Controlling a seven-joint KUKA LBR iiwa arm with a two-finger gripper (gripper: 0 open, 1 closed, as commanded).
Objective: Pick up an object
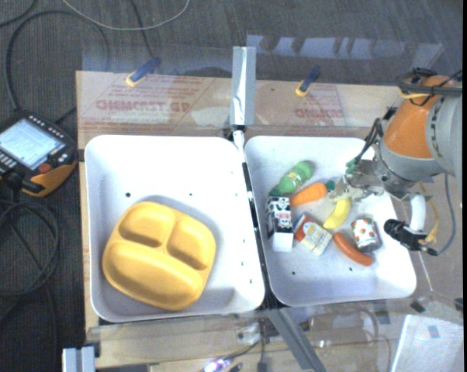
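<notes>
Two white bins are sitting on the table, and the tool (356,183), grip unclear, is hanging by the banana (338,212), lifting nothing yet.

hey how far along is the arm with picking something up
Done: the tool has reached the right bin and sits low by the banana and carrot. In hand: nothing visibly gripped; every toy lies on the bin floor. Left: grip one item and lift it.

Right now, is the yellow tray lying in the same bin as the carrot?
No, the yellow tray lies in the left bin, while the carrot lies in the right bin among the other small items.
</notes>
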